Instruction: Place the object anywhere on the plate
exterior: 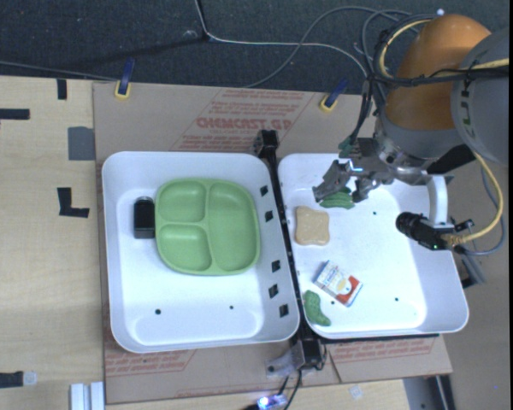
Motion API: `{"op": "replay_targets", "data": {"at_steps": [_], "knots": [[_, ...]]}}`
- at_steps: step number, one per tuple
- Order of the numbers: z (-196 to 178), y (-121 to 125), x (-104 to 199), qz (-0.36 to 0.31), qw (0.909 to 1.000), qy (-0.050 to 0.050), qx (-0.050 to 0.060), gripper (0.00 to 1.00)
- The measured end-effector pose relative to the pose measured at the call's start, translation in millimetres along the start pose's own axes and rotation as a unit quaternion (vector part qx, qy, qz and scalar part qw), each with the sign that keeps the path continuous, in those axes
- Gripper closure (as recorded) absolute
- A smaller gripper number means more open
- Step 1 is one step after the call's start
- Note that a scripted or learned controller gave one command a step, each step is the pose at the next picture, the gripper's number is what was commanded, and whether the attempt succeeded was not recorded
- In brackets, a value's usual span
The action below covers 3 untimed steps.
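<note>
A light green divided plate (208,226) lies in the left bin (128,314). My gripper (344,188) hangs over the upper left part of the right bin (427,306). A small dark green leafy piece (335,201) sits between its two dark fingers, which straddle the piece on both sides. The piece looks slightly raised off the bin floor. The gripper is well to the right of the plate, across the divider between the bins.
A tan slice of toast (312,226) lies just below the gripper. A red and white packet (338,283) and a green pod (316,307) rest nearer the front. A black block (143,217) sits left of the plate. Cables loop behind the arm.
</note>
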State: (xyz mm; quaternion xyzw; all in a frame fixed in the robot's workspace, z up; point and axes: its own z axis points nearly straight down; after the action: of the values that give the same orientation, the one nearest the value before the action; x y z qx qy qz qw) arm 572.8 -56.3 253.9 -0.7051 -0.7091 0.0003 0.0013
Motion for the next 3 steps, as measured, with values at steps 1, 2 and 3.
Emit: {"op": "replay_targets", "data": {"at_steps": [1,2,3], "knots": [[-3.5,-12.9,53.7,-0.001,1.0,0.0,0.0,1.0],[7.0,-36.6,102.5,0.0,1.0,0.0,0.001,1.0],[21.2,-55.4,150.9,0.0,1.0,-0.001,0.001,1.0]]}}
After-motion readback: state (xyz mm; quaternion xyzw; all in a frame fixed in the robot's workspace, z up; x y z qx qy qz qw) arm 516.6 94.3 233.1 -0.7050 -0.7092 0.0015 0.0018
